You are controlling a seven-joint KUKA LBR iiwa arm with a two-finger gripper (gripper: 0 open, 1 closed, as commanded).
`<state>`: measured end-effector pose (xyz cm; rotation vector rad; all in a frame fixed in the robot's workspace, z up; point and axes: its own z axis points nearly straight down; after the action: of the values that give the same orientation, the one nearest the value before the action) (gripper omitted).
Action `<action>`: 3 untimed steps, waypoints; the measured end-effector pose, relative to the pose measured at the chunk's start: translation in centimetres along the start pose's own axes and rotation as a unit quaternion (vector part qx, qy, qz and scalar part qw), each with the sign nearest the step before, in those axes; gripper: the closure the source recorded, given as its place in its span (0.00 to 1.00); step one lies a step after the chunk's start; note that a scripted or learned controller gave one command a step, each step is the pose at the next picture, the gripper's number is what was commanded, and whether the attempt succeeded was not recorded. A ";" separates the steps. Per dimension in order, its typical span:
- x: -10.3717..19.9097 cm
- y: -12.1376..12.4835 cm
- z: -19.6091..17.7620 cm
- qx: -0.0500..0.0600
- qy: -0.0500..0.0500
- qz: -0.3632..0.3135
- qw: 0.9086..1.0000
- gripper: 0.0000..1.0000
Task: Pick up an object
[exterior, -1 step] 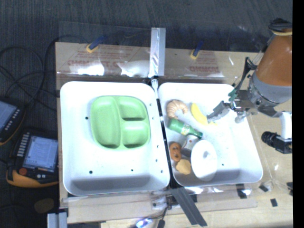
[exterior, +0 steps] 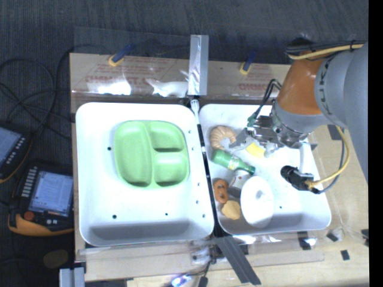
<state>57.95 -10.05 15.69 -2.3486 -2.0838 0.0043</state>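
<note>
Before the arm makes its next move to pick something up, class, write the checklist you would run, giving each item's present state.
1. Gripper over the right bin: ok.
2. An object lies close under it, the yellow piece: ok.
3. Jaws open or shut: cannot tell.
4. Anything held: cannot tell.
5. Crowding nearby: not ok, the green bottle and croissant lie close.
6. Left bin holds the green tray, apart from the arm: ok.

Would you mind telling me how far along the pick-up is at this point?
Done: the gripper has reached into the right bin, beside the yellow piece and green bottle. In hand: nothing visibly between its fingers. Left: grasping and lifting an object; the items rest in the bin.
</note>
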 end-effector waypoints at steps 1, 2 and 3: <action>-3.1 1.9 -0.4 -0.001 -0.001 -0.045 0.999 0.00; -5.5 7.3 6.8 -0.006 -0.002 -0.049 0.999 0.00; -5.5 7.3 5.7 -0.007 -0.003 -0.050 0.999 1.00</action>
<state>64.55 -16.36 9.95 -2.2527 -2.2083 -0.0023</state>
